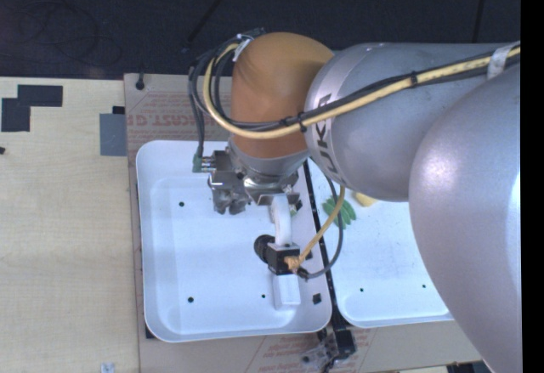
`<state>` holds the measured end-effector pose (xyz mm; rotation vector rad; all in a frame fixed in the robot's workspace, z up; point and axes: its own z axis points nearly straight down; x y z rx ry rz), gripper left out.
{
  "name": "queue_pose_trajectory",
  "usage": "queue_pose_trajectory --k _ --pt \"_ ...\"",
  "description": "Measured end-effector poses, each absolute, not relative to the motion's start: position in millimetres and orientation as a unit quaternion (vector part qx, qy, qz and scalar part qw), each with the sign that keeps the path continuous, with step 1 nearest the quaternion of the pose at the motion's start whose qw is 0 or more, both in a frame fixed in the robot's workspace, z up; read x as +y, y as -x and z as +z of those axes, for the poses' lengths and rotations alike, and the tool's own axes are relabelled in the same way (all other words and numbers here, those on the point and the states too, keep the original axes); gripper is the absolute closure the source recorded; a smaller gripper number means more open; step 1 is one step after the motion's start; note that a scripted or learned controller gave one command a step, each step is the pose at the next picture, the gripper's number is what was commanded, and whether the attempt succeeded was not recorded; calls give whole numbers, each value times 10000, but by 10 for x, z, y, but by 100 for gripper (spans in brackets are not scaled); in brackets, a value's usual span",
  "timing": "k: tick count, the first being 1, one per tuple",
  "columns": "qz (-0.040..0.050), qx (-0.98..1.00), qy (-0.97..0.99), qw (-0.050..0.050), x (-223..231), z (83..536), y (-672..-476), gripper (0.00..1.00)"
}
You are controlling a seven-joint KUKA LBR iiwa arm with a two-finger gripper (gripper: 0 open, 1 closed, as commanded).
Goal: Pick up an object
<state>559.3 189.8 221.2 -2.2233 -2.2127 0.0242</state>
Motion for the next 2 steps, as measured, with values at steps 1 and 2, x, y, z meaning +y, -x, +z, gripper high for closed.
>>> queue_pose_trajectory --k 1,2 --pt "-2 -7084 7058 8 2115 2869 -5163 100" --pt "-10 -7078 7064 -5 2445 3138 -5693 100"
